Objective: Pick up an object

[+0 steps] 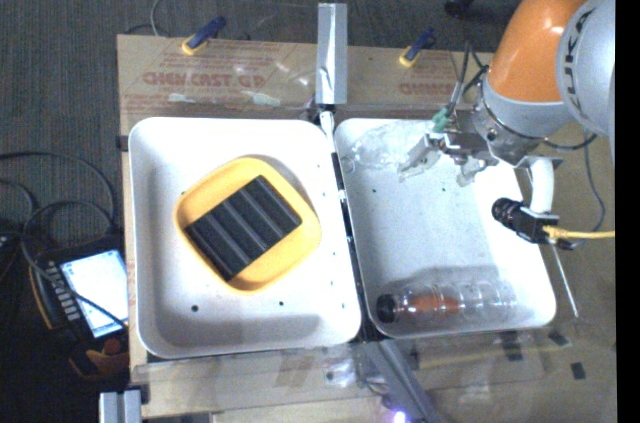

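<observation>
In the left bin [160, 311] lies a yellow pad with a black ribbed top [248, 221]. A clear plastic bottle [445, 301] with a dark cap rests on its side along the front wall of the right bin [520, 256]. A crumpled piece of clear plastic [375, 149] sits in that bin's far left corner. My gripper [440, 166] hangs over the far part of the right bin, just right of the clear plastic. Its fingers are spread, open, with nothing between them.
The grey and orange arm [545, 51] comes in from the upper right. A black connector with a yellow cable [520, 219] sticks out over the right bin's right rim. A metal post [331, 51] stands behind the seam between the bins.
</observation>
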You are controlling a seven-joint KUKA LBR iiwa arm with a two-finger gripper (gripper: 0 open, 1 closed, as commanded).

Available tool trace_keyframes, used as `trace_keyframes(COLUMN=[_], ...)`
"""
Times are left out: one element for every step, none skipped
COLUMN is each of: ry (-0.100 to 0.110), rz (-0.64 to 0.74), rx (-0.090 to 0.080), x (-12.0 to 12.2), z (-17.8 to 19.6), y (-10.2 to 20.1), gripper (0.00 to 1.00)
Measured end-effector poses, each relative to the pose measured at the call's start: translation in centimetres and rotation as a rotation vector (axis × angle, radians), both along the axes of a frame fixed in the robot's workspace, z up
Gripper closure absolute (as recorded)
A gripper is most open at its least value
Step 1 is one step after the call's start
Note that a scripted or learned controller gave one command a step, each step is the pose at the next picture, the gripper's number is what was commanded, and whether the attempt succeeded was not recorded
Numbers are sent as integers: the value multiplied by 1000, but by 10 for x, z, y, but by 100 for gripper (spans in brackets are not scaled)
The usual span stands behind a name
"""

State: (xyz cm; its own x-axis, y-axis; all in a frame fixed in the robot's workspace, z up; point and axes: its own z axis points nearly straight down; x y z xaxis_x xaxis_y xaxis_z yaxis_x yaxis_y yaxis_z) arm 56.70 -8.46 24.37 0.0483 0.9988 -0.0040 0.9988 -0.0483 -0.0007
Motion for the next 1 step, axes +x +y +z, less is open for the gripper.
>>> trace_keyframes(ry=[-1], rz=[160], rx=[0], x=[-14], z=[32], y=[-6], gripper=[0])
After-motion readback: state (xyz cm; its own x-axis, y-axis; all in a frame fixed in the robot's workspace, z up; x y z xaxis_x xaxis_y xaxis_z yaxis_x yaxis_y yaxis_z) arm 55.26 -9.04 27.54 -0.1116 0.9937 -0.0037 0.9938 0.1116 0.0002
